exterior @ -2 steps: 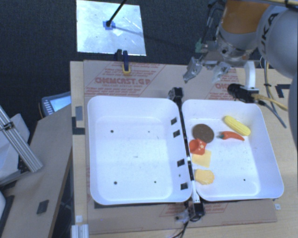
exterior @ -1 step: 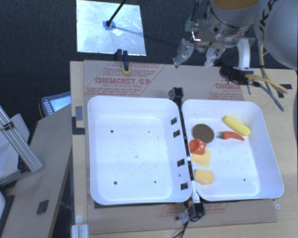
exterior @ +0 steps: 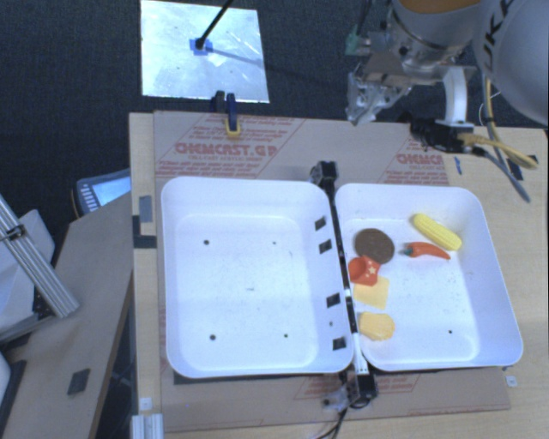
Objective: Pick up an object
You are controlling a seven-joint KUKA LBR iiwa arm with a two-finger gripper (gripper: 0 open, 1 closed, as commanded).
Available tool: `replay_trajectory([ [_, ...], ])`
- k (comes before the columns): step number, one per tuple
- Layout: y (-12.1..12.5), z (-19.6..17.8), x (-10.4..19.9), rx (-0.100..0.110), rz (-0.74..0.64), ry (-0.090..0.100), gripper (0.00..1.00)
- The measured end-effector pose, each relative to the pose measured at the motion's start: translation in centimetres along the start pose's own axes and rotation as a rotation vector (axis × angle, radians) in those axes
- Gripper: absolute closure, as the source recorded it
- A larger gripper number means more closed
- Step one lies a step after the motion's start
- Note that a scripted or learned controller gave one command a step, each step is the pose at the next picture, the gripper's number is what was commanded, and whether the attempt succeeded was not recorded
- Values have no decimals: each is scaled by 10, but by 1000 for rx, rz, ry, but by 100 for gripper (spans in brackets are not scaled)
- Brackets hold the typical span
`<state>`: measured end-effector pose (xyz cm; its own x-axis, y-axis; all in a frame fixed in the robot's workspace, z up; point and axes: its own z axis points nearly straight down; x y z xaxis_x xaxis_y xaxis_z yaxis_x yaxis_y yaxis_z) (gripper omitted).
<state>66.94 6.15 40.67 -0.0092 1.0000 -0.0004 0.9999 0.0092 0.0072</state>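
Grey arm (exterior: 446,26) cropped at top | end effector (exterior: 364,107) blurred; grip unreadable | corn (exterior: 437,231) in right bin (exterior: 493,257)

We see our arm (exterior: 480,26) entering from the upper right of the camera view, its bulky grey body filling that corner, with the orange band (exterior: 433,4) just visible at the top edge. Below the band the wrist narrows into silvery metal hardware. Our gripper (exterior: 364,107) hangs at the end of it, pointing downward and a little to the left. We cannot make out how its tips stand. A white bracket and yellow cables sit beside the wrist.
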Motion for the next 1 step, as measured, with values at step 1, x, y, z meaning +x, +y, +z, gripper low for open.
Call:
replay_trajectory([
  [1,0,-40,54,1,1,2,100],
])
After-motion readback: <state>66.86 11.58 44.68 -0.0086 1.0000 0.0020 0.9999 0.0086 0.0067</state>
